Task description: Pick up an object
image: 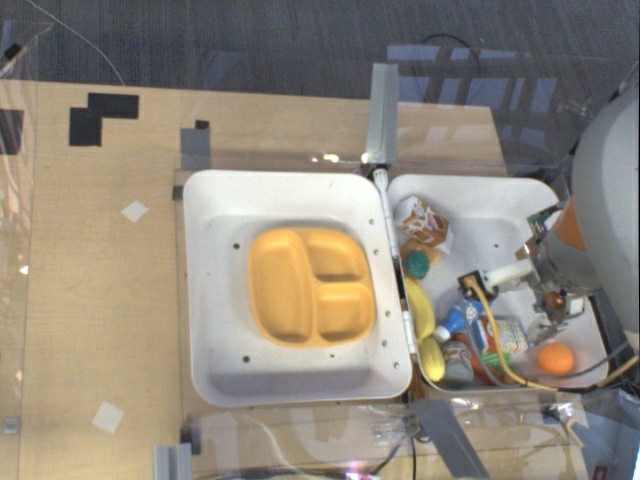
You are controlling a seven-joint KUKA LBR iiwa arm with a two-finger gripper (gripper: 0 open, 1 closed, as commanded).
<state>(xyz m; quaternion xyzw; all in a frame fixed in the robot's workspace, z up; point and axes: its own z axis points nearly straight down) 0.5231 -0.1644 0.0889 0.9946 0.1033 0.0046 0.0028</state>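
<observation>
The right bin (480, 200) holds several objects. A brown and white snack bag (423, 222) lies at its back left, with a small teal ball (417, 264) just in front of it. A yellow banana (420, 308) runs along the left wall. A blue and white bottle (456, 320) lies among mixed packets (487, 350) near the front. An orange ball (556, 359) rests in the front right corner. My gripper (553, 304) hangs low over the right side of this bin, just behind the orange ball and apart from it.
The left bin (215, 268) holds a yellow divided tray (310, 286) at its middle. A raised wall (392, 268) separates the two bins. The grey arm (608, 208) covers the right bin's right edge. The wooden bench (90, 298) stretches to the left.
</observation>
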